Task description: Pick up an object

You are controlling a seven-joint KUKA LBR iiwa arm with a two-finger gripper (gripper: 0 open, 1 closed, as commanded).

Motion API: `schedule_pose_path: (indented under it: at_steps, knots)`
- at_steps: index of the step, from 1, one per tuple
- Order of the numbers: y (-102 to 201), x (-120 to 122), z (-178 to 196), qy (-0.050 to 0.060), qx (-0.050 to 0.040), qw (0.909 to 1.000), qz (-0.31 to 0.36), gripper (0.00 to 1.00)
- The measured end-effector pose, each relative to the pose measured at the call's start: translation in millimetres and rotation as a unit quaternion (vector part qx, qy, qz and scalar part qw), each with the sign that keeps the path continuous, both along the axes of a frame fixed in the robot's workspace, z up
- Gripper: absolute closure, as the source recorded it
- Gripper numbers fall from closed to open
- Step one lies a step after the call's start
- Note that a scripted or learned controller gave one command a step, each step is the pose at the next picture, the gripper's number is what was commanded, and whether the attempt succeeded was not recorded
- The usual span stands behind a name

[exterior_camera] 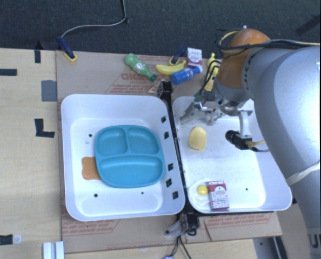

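Left bin (74,144): blue divided plate (129,156), untouched. Right bin (268,190): yellow lemon-like object (198,138) on the floor, just below the gripper (205,112), fingers spread, nothing between them. Red carton (218,195) near front. Grasp not yet made; descent, closure, lift remain.

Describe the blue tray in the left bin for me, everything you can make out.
The blue tray is a rounded, glossy, plastic-looking plate with three compartments: two small ones at the far side and one long one at the near side. It lies flat, open side up, near the middle of the left bin, with nothing in its compartments. Its left edge overlaps an orange flat piece that sticks out from under it.
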State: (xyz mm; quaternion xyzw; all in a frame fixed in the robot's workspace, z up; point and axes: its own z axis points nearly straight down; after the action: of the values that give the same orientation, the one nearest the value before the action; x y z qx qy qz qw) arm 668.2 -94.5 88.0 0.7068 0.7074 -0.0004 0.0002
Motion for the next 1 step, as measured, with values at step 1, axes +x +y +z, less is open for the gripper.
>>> schedule_pose_path:
  at_steps: [1]
  knots:
    - [-2.7,-29.7,-2.0,-0.001,-0.0006,1.0000,0.000,0.00]
